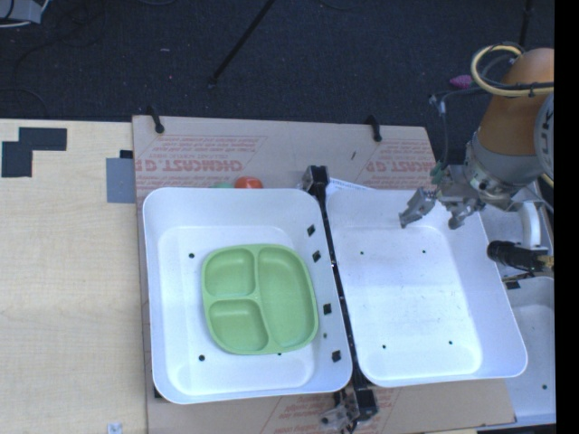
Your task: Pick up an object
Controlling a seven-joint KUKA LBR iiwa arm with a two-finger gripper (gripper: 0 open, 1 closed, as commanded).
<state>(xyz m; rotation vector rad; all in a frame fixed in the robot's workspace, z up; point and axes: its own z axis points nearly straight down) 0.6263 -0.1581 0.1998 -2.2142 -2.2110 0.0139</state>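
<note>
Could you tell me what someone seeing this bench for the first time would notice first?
Most likely the green divided plate, lying flat in the left bin as the brightest thing there. Next, the gripper with open fingers, hovering over the far right corner of the right bin. A small orange object sits just behind the left bin.

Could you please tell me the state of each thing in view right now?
Green plate: lying flat, right way up, in the left bin.
Right bin: beside the left bin, nothing resting in it.
Hand: open, above the right bin's far edge, holding nothing.
Orange thing: behind the left bin, mostly hidden.
</note>
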